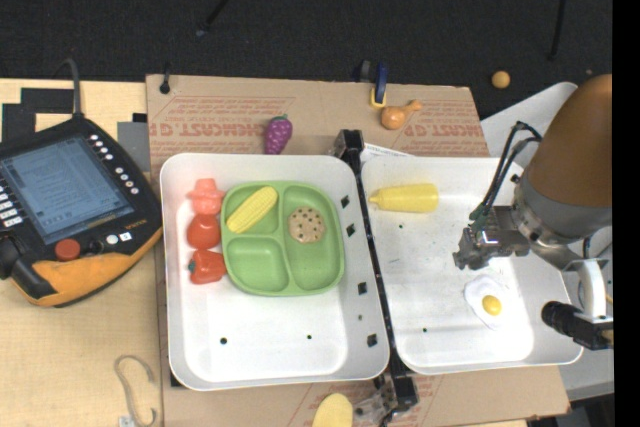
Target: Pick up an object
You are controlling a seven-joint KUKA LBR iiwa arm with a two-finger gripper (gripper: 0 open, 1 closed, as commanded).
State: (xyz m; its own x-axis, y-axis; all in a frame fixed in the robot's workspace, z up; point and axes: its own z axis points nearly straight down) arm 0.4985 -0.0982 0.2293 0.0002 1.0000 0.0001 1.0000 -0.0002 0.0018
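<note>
A robot arm is reaching in from the right, its gripper (478, 250) hanging over the right bin (440, 335), just above and left of a toy fried egg (487, 302) lying near the bin's near right corner; whether the pincer is spread or pressed together cannot be told. It is probably lining up on the egg, the closest thing to grab. A yellow bottle (404, 198) is lying apart at the far side, leaving open floor between, while the bin's right edge is crowding the egg.

Robot lab: teach pendant (70, 205), cardboard-lined bench (320, 120)
</note>
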